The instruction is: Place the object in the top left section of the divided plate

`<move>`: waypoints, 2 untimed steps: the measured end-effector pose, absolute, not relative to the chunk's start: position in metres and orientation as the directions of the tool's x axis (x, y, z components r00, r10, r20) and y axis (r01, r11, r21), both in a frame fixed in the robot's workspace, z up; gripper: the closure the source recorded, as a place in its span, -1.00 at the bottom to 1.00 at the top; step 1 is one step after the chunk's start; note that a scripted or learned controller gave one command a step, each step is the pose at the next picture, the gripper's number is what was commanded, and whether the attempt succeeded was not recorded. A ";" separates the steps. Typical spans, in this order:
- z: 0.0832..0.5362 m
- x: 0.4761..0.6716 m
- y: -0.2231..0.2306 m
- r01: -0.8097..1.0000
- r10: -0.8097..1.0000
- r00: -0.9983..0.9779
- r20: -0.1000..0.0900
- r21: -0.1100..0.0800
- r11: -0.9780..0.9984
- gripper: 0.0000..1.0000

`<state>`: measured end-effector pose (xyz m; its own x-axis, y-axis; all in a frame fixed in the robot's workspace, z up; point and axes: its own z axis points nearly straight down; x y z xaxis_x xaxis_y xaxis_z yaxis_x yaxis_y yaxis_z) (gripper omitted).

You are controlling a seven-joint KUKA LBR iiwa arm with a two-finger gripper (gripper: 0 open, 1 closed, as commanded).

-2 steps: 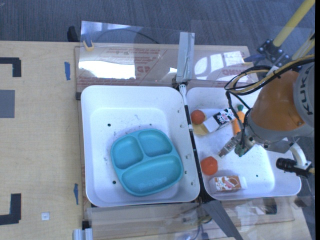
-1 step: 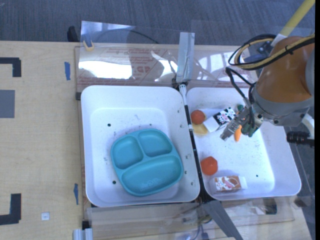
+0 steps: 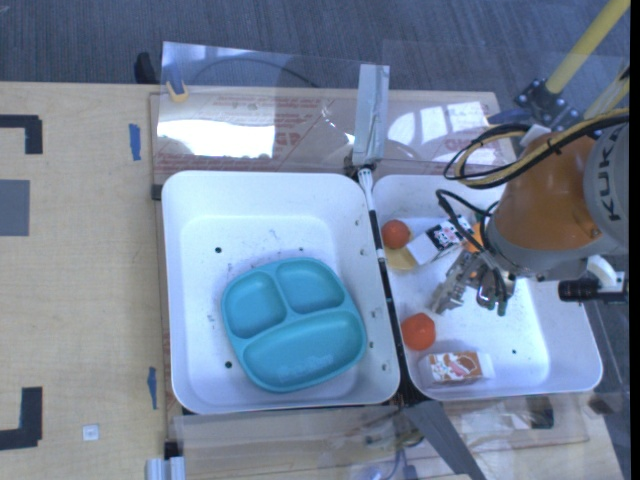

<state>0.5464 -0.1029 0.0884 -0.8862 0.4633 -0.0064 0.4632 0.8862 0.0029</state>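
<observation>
Grey carpet runs along the top of the view, and below it a pale wooden bench bears two shallow white bins side by side, with a clear plastic sheet lying behind them.

The left bin holds a blue divided plate, turned a little askew. It has two small sections on its upper side and one large section below. The top left section is the small one nearer the bin's left wall.

The loose things all lie in the right bin, and the view does not settle which of them is the task's object:
- An orange-red ball sits near the upper left corner, close to the wall between the bins.
- A yellow piece lies just below that ball.
- A second orange-red ball sits lower down, also near the dividing wall.
- A small red-and-white packet lies flat just beside the second ball, toward the bin's front edge.

The arm comes in from the right, its orange band over the right bin. The gripper hangs over the middle of that bin, right of the yellow piece and above the second ball. Its fingers stand apart with white bin floor showing between them — nothing is held.
</observation>
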 end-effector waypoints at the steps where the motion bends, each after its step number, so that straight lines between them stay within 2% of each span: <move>1: 0.089 0.511 -0.096 0.316 0.316 -0.949 -0.012 0.002 0.949 1.00; 2: 0.089 0.484 -0.092 0.211 0.211 -0.977 -0.015 0.001 0.977 1.00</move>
